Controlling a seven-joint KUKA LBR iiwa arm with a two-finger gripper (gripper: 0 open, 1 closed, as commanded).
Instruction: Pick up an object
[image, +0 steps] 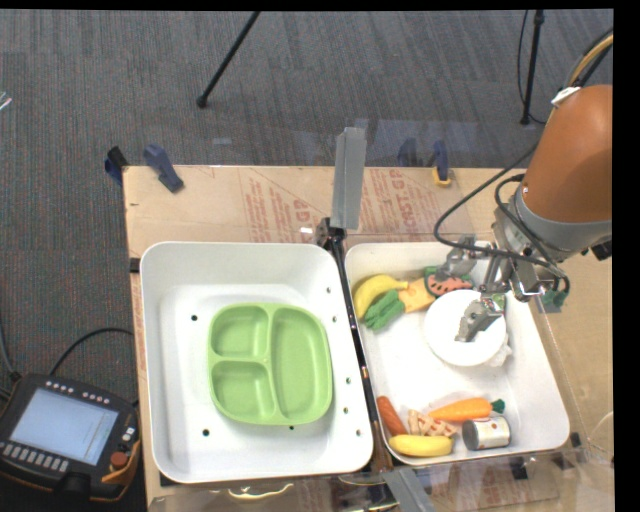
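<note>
My gripper (480, 318) hangs over the right bin (452, 375), just above a round white plate (455, 338) near the bin's back right. Nothing shows between its fingers. A yellow banana (374, 291) and a green leafy toy (384, 310) lie at the bin's back left, with an orange-red toy (424, 290) beside them. Along the front edge lie an orange carrot (462, 409), a second small banana (420, 446), a red-orange piece (391, 415), a tan waffle-like piece (432, 425) and a small metal can (487, 433).
The left bin (170, 300) holds a green divided plate (270, 363). A grey upright post (349, 180) stands behind the wall between the bins. Blue clamps (162, 166) grip the cardboard-covered bench at the back. A handheld control pendant (65, 432) lies at lower left.
</note>
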